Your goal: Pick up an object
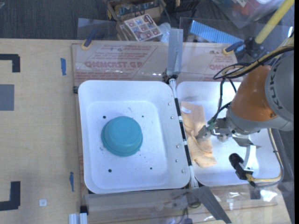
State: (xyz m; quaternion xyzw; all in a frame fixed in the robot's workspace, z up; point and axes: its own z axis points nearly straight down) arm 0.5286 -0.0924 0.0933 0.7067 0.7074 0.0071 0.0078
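Pincer (204,132) of the grey arm with its orange band (250,97), reaching in from the right and low over the right shallow white plastic bin (266,174), tips down against the crumpled pale yellow-orange cloth (198,143). Fingers too small and too dark against the fabric to read; cannot tell whether spread wide, drawn narrow, or closed on a fold. No clear sign of cloth lifted between them.

Cloth lying along the left side of the right bin, just beside the wall shared with the other bin, stretched from near the bin's upper part down toward its lower left corner, bunched and wrinkled. Black cable (224,85) looping from the wrist up over the back of the bin.

Left shallow white plastic bin (93,97) touching the right one along their shared edge. Round teal plastic bowl (122,135), upside down, sitting slightly left of centre on the left bin's floor, well apart from the pincer. Small dark specks scattered over that floor.

Both bins resting on the pale wooden bench (37,139), with blue tape marks (63,66) to the left. Clear plastic sheet with red lettering (117,62) behind the bins. Cardboard box of clutter (135,13) beyond the far edge.
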